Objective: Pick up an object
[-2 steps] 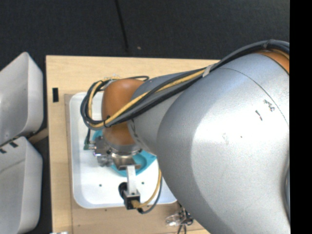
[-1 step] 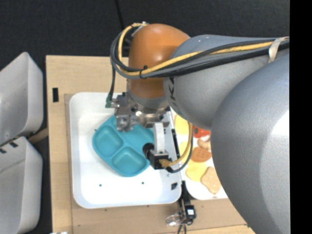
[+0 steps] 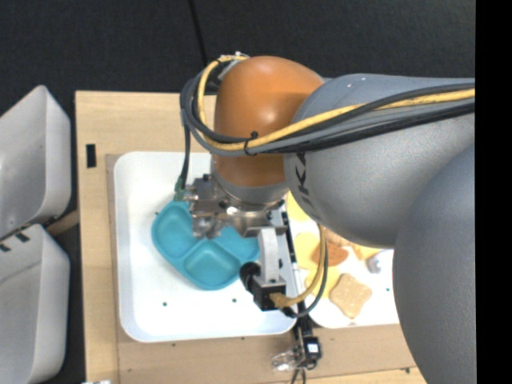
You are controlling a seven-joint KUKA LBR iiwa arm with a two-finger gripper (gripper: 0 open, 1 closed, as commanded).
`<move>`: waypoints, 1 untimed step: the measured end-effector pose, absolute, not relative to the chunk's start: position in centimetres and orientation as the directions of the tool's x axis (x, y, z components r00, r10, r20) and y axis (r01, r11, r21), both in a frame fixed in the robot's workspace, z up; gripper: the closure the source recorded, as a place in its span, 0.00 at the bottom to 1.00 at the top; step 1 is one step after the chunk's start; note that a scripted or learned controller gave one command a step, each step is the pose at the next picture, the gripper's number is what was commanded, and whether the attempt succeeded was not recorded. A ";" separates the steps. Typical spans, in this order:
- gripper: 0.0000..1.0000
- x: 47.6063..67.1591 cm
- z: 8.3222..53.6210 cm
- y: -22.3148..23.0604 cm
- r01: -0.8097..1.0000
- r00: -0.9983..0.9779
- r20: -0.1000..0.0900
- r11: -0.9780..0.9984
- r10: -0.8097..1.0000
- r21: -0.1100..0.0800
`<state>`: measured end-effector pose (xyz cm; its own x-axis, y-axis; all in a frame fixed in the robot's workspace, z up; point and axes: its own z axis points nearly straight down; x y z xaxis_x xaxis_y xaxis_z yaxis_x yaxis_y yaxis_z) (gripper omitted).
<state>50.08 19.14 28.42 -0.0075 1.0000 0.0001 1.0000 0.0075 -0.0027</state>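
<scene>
A turquoise plastic dish [image 3: 194, 252] with several rounded compartments lies in the left white bin [image 3: 140, 298], near its middle. The grey arm with its orange band [image 3: 256, 114] reaches in from the right and hangs over that bin. My gripper [image 3: 206, 217] points down at the dish's upper right part and looks to be touching or just above it. The wrist and its black attachment [image 3: 264, 282] hide the dish's right edge.
In the right bin [image 3: 376, 320] lie a tan toast-like piece [image 3: 350, 294], orange pieces [image 3: 336, 253] and a yellow item [image 3: 300, 208], partly under the arm. Two white padded shapes [image 3: 32, 158] stand off the bench's left side. Cable connectors [image 3: 292, 357] dangle over the front edge.
</scene>
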 end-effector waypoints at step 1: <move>1.00 58.0 20.3 21.5 1.000 -0.006 -0.005 0.006 1.000 -0.006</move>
